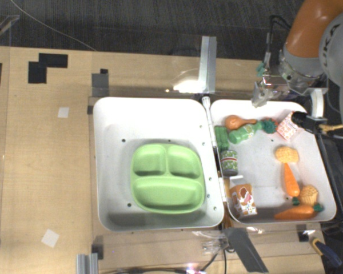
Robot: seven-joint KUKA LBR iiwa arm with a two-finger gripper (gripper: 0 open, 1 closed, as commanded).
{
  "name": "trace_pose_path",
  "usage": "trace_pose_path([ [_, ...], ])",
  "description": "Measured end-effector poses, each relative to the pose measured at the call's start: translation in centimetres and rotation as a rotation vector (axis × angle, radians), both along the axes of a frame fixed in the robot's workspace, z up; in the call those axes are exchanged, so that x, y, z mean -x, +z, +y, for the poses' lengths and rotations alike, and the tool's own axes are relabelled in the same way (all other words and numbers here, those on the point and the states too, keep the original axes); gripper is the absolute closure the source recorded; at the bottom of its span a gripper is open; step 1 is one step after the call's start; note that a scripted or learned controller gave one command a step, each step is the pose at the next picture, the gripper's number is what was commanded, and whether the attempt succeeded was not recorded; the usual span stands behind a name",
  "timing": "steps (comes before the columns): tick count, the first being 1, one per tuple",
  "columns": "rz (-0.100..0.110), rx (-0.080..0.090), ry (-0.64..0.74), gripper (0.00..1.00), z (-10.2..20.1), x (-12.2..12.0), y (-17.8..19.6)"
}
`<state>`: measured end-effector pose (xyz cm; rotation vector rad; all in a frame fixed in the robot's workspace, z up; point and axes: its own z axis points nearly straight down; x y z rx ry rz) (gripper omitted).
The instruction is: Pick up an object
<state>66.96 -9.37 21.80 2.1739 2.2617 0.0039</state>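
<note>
My gripper (262, 93) hangs over the far rim of the right bin (326, 176), above and a little right of a brown pear-shaped toy (238, 121). Beside that toy lie a green bottle (243, 133) and a dark green piece (268, 125). A pink and white packet (287, 128) rests to the gripper's lower right. Further down the bin are a yellow bun (286, 154), an orange carrot (290, 179), a second carrot (296, 212) and a yellow lump (308, 194). Along the bin's left wall lie a green carton (221, 137), a can (229, 162) and a small box (243, 200).
The left bin (108, 130) holds a green divided plate (167, 177). A metal post (208, 67) stands behind the wall between the bins. The grey and orange arm (317, 27) fills the upper right corner. Cables run along the right bin's outer side.
</note>
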Motion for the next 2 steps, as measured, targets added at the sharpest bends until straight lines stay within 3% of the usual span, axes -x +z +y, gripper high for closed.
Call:
trace_pose_path([
  [1, -0.003, 0.001, -0.033, 1.0, -5.7, 0.3, 1.9],
  [2, -0.003, -0.003, -0.191, 1.0, 1.8, -0.1, 4.8],
])
